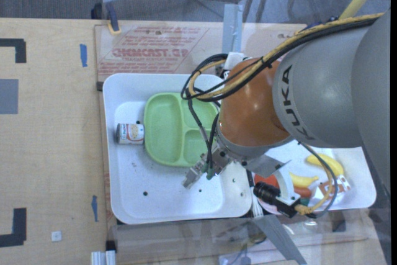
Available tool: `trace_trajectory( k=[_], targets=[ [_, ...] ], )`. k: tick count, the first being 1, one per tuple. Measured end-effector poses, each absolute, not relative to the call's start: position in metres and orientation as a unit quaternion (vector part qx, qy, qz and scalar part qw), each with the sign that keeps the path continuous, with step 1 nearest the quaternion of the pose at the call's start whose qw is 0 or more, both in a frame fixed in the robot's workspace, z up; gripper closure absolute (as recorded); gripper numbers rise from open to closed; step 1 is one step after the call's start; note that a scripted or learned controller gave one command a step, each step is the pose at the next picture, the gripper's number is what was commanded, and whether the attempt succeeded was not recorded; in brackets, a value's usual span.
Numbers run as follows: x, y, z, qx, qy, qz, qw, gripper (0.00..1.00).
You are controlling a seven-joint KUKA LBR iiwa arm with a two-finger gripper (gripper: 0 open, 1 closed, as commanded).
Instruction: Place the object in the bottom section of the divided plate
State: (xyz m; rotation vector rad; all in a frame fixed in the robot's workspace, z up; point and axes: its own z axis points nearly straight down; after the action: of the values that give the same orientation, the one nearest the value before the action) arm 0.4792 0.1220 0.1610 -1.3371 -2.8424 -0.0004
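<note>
Jaws' state cannot be told; gripper hovers at the pale green divided plastic plate's five o'clock (small labelled can at nine). Likely pre-grasp; next, reach the can.

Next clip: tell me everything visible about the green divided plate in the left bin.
The green divided plate is pale lime, plastic-looking, with rounded corners and raised ridges splitting it into sections. It lies flat, face up, on the left bin's floor, toward the bin's upper middle. A small can lies on its side against its left edge. The arm covers its right part; the sections in view hold nothing.
</note>
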Motion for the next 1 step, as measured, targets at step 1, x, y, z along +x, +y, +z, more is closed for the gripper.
trace_trajectory(
  k=[1],
  targets=[
    [0.4804, 0.121, 0.1706, -0.427, -0.904, -0.0012, -0.001, 1.0]
  ],
)
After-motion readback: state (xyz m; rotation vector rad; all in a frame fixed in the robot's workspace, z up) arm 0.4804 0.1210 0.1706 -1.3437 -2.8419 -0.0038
